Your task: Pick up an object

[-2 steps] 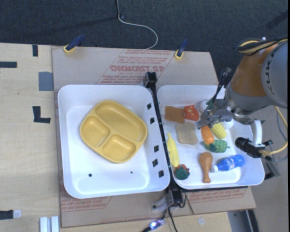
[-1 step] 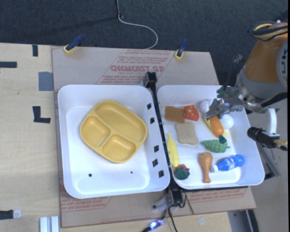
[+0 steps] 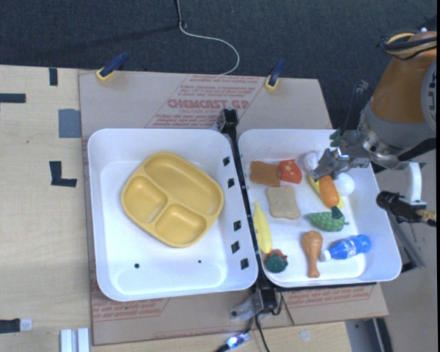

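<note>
Seemingly early on, the claw (image 3: 328,166) hovers low in the right bin (image 3: 387,268) just above the toy carrot (image 3: 328,190), its state impossible to tell, with every toy lying unlifted in that bin.

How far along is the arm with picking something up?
Nothing looks lifted yet: the toy foods all lie in the right bin, and the yellow plate sits in the left bin. In hand: the claw is low over the carrot. Left: a grasp and a lift.
</note>
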Robot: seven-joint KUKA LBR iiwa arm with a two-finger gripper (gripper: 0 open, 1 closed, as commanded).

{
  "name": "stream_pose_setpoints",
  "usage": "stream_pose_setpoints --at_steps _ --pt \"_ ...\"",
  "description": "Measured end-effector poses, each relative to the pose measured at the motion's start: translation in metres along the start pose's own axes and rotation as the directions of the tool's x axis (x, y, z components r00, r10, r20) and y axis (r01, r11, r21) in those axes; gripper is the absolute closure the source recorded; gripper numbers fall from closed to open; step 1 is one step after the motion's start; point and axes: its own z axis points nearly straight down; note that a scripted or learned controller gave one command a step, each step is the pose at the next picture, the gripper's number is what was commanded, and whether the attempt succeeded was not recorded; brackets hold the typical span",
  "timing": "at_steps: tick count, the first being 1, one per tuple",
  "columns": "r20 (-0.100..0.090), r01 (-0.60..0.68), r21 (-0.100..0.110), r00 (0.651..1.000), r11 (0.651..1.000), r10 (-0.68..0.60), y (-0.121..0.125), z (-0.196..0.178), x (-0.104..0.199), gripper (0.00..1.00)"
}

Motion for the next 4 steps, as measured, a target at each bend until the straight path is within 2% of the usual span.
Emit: stream_pose_setpoints --at_steps 1,2,3,4 --pt "-0.001 0.004 0.001 1.0 1.0 -0.004 0.003 0.004 0.046 1.0" --pt "-0.002 0.006 0.001 1.0 1.0 -0.006 -0.006 -0.008 0.103 1.0" --pt "0.001 0.002 0.004 1.0 1.0 -0.002 -0.003 0.01 0.131 1.0" --pt "0.0 0.0 0.002 1.0 1.0 0.0 -0.018 -0.002 0.133 1.0"
